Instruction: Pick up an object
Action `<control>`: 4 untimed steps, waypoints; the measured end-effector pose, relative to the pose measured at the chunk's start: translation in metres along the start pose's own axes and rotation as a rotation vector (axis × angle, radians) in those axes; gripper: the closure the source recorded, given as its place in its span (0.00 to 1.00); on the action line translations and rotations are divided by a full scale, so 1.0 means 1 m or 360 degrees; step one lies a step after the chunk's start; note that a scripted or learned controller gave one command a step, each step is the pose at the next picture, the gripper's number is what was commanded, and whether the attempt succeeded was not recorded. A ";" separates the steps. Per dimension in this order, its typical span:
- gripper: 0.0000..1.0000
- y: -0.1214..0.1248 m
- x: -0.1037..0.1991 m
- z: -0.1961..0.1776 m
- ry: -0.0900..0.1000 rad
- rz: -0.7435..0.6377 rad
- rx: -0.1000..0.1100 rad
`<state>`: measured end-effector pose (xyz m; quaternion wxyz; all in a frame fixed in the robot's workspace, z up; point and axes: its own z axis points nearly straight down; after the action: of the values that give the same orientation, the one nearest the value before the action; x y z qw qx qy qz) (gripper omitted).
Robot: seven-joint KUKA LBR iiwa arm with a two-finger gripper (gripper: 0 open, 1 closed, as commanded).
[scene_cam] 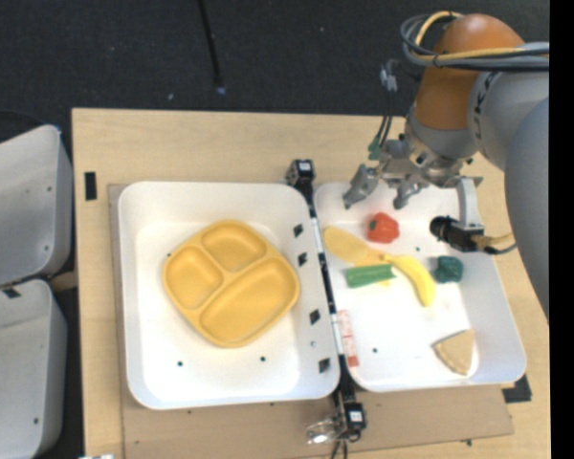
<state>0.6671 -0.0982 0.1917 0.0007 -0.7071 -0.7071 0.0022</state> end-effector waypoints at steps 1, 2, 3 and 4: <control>0.00 -0.004 -0.006 0.045 0.0000 0.0001 0.0001; 1.00 -0.002 -0.007 0.032 0.0000 0.0003 -0.0010; 1.00 0.000 -0.004 -0.031 0.0002 -0.0003 -0.0017; 1.00 0.002 -0.006 -0.085 0.0001 -0.0005 -0.0017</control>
<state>0.6692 -0.1040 0.2771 -0.0030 -0.7060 -0.7082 -0.0018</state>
